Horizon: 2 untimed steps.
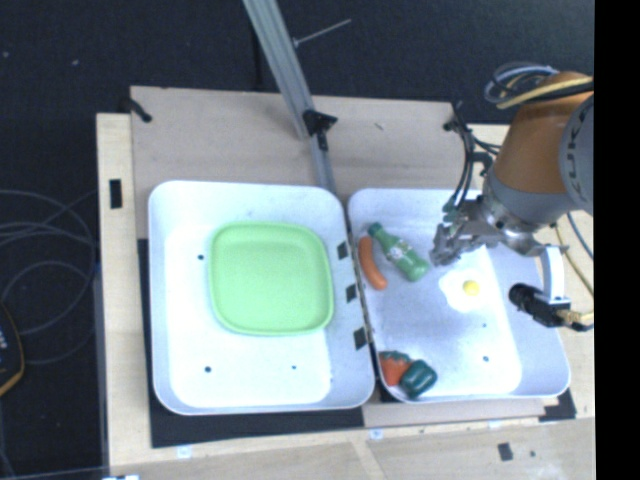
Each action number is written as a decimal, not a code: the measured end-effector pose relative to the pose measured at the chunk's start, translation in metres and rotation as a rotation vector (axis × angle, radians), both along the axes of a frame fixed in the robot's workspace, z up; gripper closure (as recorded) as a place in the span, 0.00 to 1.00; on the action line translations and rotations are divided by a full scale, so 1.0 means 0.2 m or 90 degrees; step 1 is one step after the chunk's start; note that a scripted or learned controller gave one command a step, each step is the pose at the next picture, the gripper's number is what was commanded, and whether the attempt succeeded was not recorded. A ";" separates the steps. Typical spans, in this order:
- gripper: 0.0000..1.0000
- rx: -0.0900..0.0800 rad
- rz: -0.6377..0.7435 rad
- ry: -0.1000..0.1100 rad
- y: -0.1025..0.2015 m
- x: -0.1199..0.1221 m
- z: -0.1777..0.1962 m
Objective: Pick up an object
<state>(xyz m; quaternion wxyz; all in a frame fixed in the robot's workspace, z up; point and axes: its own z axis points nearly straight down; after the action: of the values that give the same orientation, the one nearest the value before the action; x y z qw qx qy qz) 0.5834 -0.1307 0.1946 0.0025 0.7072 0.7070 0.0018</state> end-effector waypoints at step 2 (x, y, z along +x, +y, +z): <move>1.00 0.001 0.002 0.003 0.23 0.08 0.31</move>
<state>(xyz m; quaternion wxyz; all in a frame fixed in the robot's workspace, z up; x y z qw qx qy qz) 0.5985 -0.0848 0.2561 0.0002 0.7060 0.7082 0.0008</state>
